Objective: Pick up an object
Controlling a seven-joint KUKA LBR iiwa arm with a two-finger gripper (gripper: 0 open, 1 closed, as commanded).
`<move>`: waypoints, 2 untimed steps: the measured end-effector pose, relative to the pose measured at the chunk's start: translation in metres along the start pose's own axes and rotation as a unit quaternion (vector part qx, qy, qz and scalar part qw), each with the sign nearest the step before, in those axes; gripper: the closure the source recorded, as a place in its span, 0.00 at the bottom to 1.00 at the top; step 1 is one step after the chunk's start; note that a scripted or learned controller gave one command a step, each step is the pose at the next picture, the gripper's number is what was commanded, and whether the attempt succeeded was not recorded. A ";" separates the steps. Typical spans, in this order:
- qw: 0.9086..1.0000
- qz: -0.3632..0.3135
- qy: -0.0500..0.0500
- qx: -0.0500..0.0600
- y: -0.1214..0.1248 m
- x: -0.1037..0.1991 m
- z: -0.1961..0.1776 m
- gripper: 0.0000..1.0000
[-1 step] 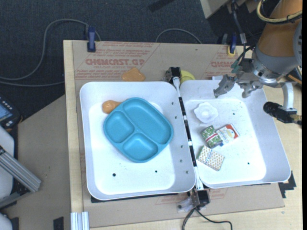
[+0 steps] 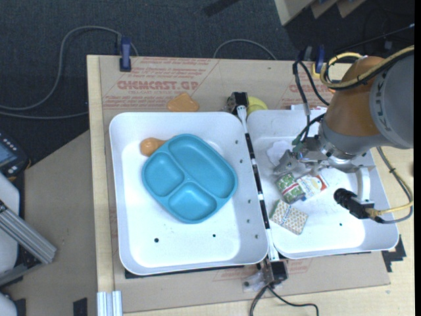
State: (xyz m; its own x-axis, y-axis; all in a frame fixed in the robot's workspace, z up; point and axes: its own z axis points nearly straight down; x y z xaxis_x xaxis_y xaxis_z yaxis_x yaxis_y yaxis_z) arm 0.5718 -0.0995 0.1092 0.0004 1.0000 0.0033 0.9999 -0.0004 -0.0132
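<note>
Camera view: L bin (image 2: 131,242) holds a blue divided plate (image 2: 191,176), 3 compartments, sitting a bit above the bin's centre and turned at an angle. A small orange piece (image 2: 150,146) pokes out from under/behind the plate's upper-left rim, touching it.

R bin (image 2: 329,239) holds a green-white packet (image 2: 290,188) near the bin's left-centre. A patterned square packet (image 2: 290,217) lies just below it, close to the wall between the bins. A red-white wrapper (image 2: 317,184) lies just right of the green-white one, prob. touching it.

On the bench (image 2: 164,78), outside the bins: an orange lump (image 2: 183,103) above the L bin's top edge, and a yellow thing (image 2: 256,104) at the top of the seam between the bins.

Room: L bin's lower half and left side are bare white floor. R bin's lower-right part is bare. All 3 packets crowd the left half, the square one near the wall.

Gripper (image 2: 293,165) is down inside the R bin, right above the green-white packet, at or v. near its top edge; contact can't be confirmed. The arm (image 2: 368,104) comes in from the right over the bin's upper-right part. Can't tell how wide the gripper is, and nothing is seen held in it.
</note>
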 end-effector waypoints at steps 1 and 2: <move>1.000 0.000 -0.005 -0.016 -0.012 0.006 0.019 0.00; 1.000 -0.001 -0.005 -0.018 -0.018 0.006 0.018 0.00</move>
State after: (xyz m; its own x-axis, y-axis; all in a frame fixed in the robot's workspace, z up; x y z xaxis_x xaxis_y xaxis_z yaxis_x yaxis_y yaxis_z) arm 0.5535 -0.0938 0.0916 -0.0021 1.0000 -0.0063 0.9997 0.0022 0.0236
